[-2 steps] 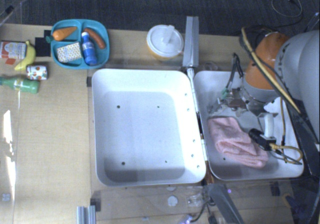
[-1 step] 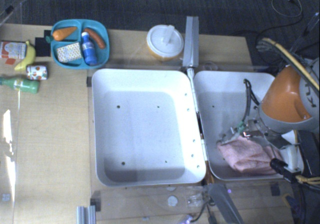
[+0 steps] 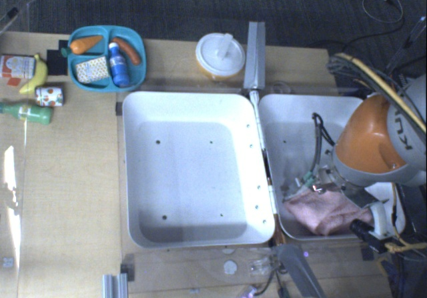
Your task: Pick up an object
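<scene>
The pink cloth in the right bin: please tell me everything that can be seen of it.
The pink cloth is a soft, crumpled fabric, pale dusty pink, lying in a loose heap with folds. It sits on the floor of the right bin, in the near corner area, against the front wall. The arm's gripper is low at its upper edge, seemingly touching it, and the arm's orange band hangs above its far side. A dark part of the arm overlaps its right end.

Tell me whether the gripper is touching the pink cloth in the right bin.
Cannot tell. In the camera view the gripper sits right at the pink cloth's upper edge, but the arm's orange band hides the meeting point.
</scene>
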Controlling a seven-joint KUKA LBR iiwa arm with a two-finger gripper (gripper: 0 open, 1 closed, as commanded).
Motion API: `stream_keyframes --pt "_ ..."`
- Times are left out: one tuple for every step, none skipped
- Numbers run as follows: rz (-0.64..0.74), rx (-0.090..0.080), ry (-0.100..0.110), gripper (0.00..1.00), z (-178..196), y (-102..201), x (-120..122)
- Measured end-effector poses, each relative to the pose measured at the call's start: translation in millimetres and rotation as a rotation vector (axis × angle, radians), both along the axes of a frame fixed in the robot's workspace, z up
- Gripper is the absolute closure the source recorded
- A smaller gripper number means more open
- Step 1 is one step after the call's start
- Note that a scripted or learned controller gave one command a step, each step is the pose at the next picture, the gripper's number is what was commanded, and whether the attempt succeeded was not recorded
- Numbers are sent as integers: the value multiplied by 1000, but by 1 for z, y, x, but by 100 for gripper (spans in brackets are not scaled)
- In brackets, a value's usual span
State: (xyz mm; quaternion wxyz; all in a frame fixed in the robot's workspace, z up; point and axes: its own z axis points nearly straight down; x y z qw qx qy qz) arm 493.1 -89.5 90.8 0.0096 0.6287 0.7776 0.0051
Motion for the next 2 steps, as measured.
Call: stream_keyframes --pt "2 -3 -9 100 12 0 3" --pt "2 -3 -9 0 12 0 3"
